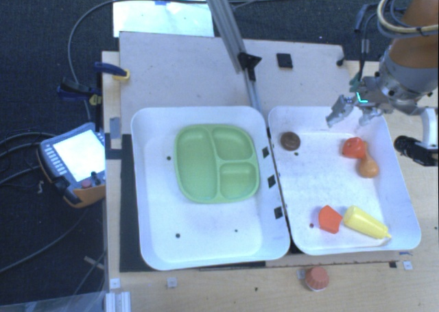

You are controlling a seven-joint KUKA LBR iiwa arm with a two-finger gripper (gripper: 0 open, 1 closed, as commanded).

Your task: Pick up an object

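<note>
I see the gripper (pixel 352 113) at about 2 o'clock in the view, hanging over the far rim of the right bin (pixel 405 235). Its two fingers (pixel 338 110) are spread apart with nothing between them; a small green light glows on the wrist just above. The arm (pixel 411 43) comes in from 3 o'clock, orange band up top. In the right bin I count five items: a brown ball (pixel 290 140) at the bin's 10 o'clock corner, a red piece (pixel 354 147) at its 1 o'clock with an orange ball (pixel 368 167) touching or just beside it toward 4 o'clock, then an orange block (pixel 330 219) and a yellow cone (pixel 366 223) side by side near the 6 o'clock rim, cone lying on its side, tip pointing to 4 o'clock. Nearest to the gripper is the red piece, just toward 6 o'clock from the fingers, not touched. The left bin (pixel 158 235) holds a green tray (pixel 216 163) with three compartments, sitting flat near the bin's centre. On the bench off the bins, at 6 o'clock, sits a small reddish cap (pixel 316 278). A pendant (pixel 74 162) with a lit screen lies on the floor at 9 o'clock.
</note>
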